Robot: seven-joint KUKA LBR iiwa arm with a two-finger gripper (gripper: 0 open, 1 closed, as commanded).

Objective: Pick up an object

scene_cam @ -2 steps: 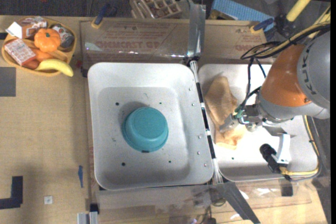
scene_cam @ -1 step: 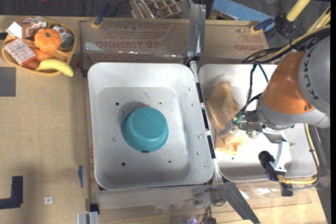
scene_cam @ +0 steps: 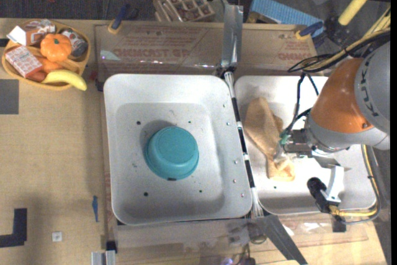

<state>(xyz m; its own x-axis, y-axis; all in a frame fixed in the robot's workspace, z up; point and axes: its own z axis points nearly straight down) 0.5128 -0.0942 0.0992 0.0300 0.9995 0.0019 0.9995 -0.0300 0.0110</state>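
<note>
A tan, bread-like object (scene_cam: 262, 124) lies at a slant in the left part of the right bin (scene_cam: 347, 87), its lower end (scene_cam: 283, 170) more orange. My gripper (scene_cam: 287, 149) hangs from the grey and orange arm (scene_cam: 341, 108) and is down right at the lower part of this tan object, touching or just over it. Whether the object sits between the fingers is hidden by the wrist. In the left bin (scene_cam: 124, 96) a teal bowl (scene_cam: 172, 152) rests upside down near the middle.
A dish of toy fruit (scene_cam: 46, 56) with a pumpkin and a banana stands on the bench at the far left. Cardboard walls (scene_cam: 161, 46) rise behind both bins. A metal divider (scene_cam: 239, 133) separates the bins.
</note>
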